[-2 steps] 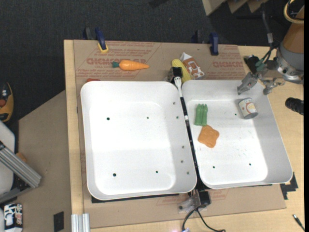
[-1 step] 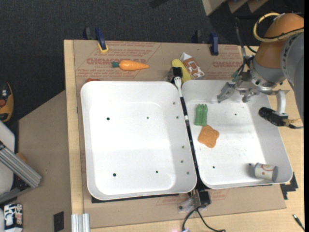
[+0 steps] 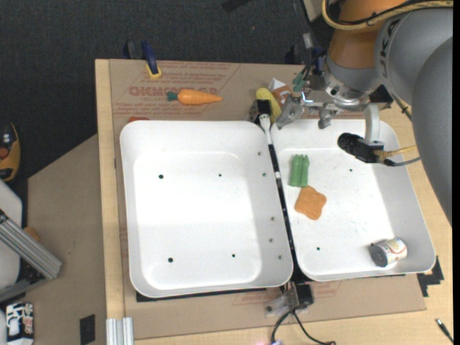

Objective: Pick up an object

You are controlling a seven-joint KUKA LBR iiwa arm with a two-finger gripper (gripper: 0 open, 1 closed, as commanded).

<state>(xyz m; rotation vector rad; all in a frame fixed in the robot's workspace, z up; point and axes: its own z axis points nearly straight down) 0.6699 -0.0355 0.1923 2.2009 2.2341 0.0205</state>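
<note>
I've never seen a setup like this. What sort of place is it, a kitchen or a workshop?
Most likely a robotics lab test bench, not a kitchen. A grey and orange arm reaches over two white bins on a cardboard-covered bench, and the "food" looks like toys: a carrot and an orange piece.

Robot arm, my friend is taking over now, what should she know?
Gripper: above the top edge of the right bin, near the divider. I cannot tell whether it is open or shut, and nothing shows in it.

Right bin: green piece and orange piece near the left side, small can in the near right corner.

Outside the bins: carrot on the cardboard behind the left bin.

Done: nothing lifted yet.

Left: pick up one object; the green piece looks closest.
</note>
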